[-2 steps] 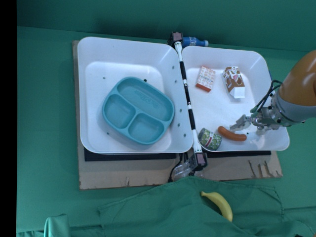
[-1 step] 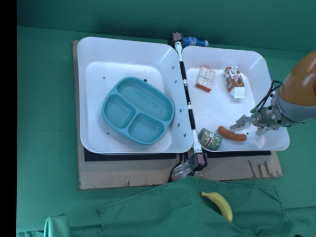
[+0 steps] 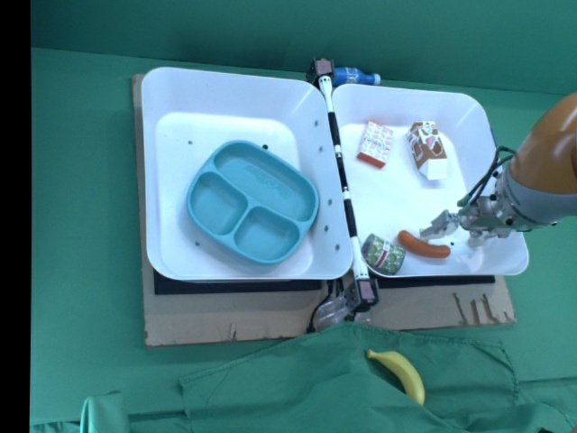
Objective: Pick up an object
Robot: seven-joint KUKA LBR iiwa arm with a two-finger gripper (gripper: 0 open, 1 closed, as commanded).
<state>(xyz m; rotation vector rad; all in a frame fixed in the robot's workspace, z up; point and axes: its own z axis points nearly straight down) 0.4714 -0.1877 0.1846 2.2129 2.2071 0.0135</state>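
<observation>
**End effector low in the right bin, beside the sausage**

The green surface [image 3: 81, 197] carries a brown cardboard sheet [image 3: 225, 323], and on it stand two white bins side by side. The left bin [image 3: 171, 93] holds one thing: a light blue divided plate [image 3: 252, 202] with three compartments, lying flat near the middle of the bin, its long side tilted toward 4 o'clock.

Between the bins runs a thin white bar with black marks [image 3: 335, 152]. At the 12 o'clock end of this bar a blue bottle [image 3: 353, 78] lies on its side, just outside the rim of the right bin.

In the right bin [image 3: 469, 106] a small red and white packet [image 3: 376, 143] lies toward 12 o'clock, and near it, at its 3 o'clock side, a brown and white carton [image 3: 426, 150]. At 7 o'clock of this bin a round green can [image 3: 384, 253] lies against the corner. Just beside it, at its 3 o'clock side, a red sausage [image 3: 423, 244] lies flat on the bin floor.

The end effector [image 3: 448, 225] is just above the right end of the sausage, its fingers slightly apart with nothing between them. The grey arm with the orange band [image 3: 552, 165] comes in from 3 o'clock.

At 6 o'clock, on a green cloth [image 3: 297, 386], a yellow banana [image 3: 401, 373] lies outside both bins.
</observation>
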